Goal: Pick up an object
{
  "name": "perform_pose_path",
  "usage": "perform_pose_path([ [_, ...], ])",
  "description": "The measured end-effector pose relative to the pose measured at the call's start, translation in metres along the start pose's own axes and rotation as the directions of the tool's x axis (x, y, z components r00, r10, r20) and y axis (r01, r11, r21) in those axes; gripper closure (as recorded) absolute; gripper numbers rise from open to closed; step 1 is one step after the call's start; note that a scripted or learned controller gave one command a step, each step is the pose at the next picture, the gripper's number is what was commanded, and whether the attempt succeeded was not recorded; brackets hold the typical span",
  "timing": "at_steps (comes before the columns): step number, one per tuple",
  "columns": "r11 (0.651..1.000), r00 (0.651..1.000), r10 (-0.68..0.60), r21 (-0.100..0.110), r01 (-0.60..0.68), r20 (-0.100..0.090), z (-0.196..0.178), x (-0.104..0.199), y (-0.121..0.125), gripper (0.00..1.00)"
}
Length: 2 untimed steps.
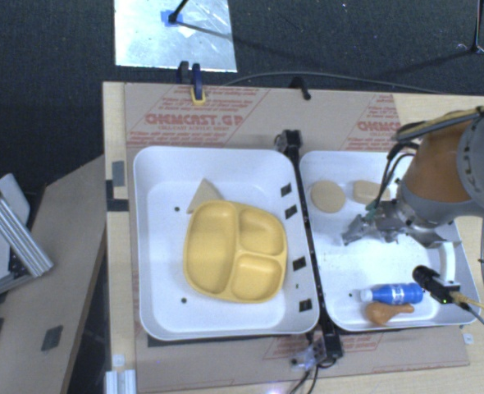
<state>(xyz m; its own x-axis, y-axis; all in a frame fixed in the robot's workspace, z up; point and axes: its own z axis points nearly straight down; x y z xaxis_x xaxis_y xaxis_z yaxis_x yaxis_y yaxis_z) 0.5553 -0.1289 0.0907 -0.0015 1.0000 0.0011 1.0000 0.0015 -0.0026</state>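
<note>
Dark carpet is surrounding your bench [250, 109], whose top is showing a brown protective sheet with red lettering, and a shiny square sheet [174, 21] is lying on the floor beyond its far edge. Two shallow white bins are sitting side by side on the bench.

In the left bin [156, 220] you are looking at a yellow divided plate [234, 251] lying flat near the middle, with a tan wedge-shaped piece [203, 194] peeking out from under its far left corner.

In the right bin [340, 290] a round beige disc [327, 196] is resting near the far left corner, and a second pale beige piece [367, 191] is lying just beside it, partly hidden behind the arm's cables. Along the near edge a blue bottle with a white cap [394, 294] is lying on its side, touching an orange-brown lump [387, 312] just in front of it.

Your arm [447, 171] is reaching in from the right, its orange band showing above the wrist. The gripper [358, 232] is hanging low over the middle of the right bin, well apart from the bottle and near the disc. Whether it is spread or closed, you cannot tell here, and nothing is visibly sitting in it.
</note>
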Motion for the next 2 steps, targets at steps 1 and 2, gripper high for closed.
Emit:
perform_pose_path([
  [1,1.0,1.0,0.0,-0.004,0.0,0.001,-0.013,-0.001,0.001,1.0],
  [2,1.0,1.0,-0.003,-0.009,0.003,0.003,-0.069,-0.002,0.013,1.0],
])
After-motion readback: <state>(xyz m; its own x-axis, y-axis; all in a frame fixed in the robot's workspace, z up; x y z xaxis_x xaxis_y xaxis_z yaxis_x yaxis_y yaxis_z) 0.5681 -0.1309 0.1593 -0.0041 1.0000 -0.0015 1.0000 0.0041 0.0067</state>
